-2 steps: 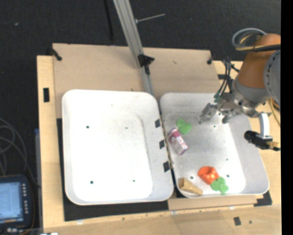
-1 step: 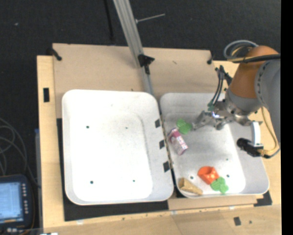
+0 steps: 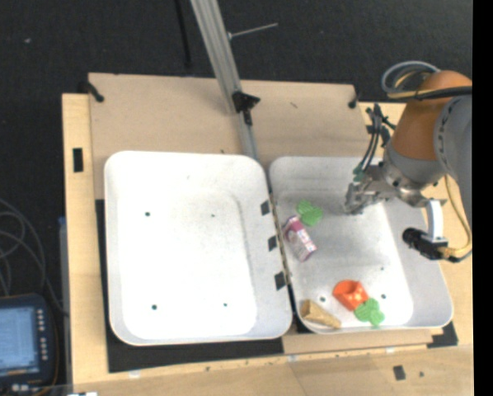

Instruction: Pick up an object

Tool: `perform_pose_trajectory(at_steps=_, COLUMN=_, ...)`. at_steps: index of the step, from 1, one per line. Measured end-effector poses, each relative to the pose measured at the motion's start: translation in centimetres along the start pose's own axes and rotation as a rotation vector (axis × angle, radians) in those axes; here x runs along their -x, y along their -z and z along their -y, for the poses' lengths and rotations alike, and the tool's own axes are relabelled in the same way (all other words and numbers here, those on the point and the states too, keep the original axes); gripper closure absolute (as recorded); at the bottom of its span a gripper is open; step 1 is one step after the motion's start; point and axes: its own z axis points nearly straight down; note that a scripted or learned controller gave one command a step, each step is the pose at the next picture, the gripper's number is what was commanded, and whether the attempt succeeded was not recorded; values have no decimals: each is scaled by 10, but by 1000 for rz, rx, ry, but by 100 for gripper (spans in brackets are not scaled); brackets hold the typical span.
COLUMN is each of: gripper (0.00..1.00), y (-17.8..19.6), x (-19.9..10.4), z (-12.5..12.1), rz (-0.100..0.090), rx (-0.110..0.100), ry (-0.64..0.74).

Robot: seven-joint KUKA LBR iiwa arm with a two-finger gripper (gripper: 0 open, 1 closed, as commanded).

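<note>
The right bin (image 3: 411, 299) holds several small objects. A green piece (image 3: 310, 214) lies near its left wall, with a pink and white packet (image 3: 299, 238) just below it. Toward the front sit an orange-red object (image 3: 349, 293), a second green piece (image 3: 368, 313) touching it, and a tan wedge (image 3: 319, 313) at the front left corner. My gripper (image 3: 356, 201) hangs over the upper middle of this bin, right of the first green piece and apart from it. Nothing is visible between its fingers.
The left bin (image 3: 189, 246) lies beside the right one, separated by black clips (image 3: 273, 242). A metal pole (image 3: 218, 48) slants up from the back of the bench. A tablet (image 3: 11, 337) rests at the lower left, off the bench.
</note>
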Motion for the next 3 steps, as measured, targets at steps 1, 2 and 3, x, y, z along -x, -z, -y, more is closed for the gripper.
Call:
perform_pose_trajectory(at_steps=1, gripper=100, y=64, x=3, z=3, rz=-1, rx=4, ry=0)
perform_pose_trajectory(at_steps=2, gripper=100, y=109, x=9, z=3, rz=-1, rx=3, ry=0)
perform_pose_trajectory(at_steps=3, gripper=100, y=101, x=11, z=2, rz=-1, rx=-4, ry=0)
